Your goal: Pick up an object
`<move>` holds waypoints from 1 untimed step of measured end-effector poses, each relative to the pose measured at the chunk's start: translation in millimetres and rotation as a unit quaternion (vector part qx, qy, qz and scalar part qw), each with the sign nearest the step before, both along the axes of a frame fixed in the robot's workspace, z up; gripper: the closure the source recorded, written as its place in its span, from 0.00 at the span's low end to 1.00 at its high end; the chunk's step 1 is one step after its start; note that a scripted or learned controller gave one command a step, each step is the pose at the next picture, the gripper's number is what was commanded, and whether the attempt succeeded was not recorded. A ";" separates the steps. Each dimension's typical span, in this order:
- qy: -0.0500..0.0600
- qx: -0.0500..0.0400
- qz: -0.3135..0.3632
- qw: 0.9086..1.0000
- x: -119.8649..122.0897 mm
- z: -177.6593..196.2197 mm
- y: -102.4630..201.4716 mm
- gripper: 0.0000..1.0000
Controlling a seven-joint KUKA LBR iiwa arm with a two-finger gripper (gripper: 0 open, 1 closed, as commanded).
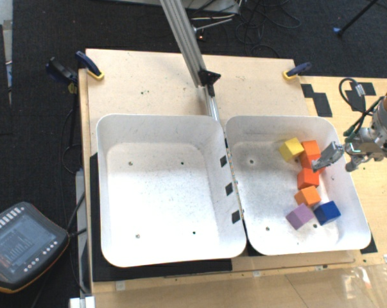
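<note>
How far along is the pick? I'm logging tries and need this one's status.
Done: the gripper has reached the right bin, at the block cluster. In hand: nothing visibly; its tip sits beside the orange blocks. Left: grasping and lifting one; the yellow block, purple block and blue block all rest on the bin floor.

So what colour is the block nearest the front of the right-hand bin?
Purple block, seen in the camera view.

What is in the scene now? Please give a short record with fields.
right bin: holds all blocks, along its right side
blocks: yellow block, three orange blocks, purple block, blue block
left bin: white, speckled
gripper: over the right bin, beside the upper orange blocks
held object: none seen
</note>
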State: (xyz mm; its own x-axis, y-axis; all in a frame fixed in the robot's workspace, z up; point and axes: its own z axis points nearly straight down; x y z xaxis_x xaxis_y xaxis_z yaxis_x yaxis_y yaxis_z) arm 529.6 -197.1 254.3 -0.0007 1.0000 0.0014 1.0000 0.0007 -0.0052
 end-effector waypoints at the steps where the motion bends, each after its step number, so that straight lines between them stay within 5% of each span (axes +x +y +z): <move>1: -0.002 -0.001 0.000 1.000 0.9 2.3 0.1 0.00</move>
State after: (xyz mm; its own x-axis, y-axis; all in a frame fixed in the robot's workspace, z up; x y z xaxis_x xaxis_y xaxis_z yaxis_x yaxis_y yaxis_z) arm 530.4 -197.0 256.7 -0.0009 1.0000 -0.0001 1.0000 0.0009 -0.0005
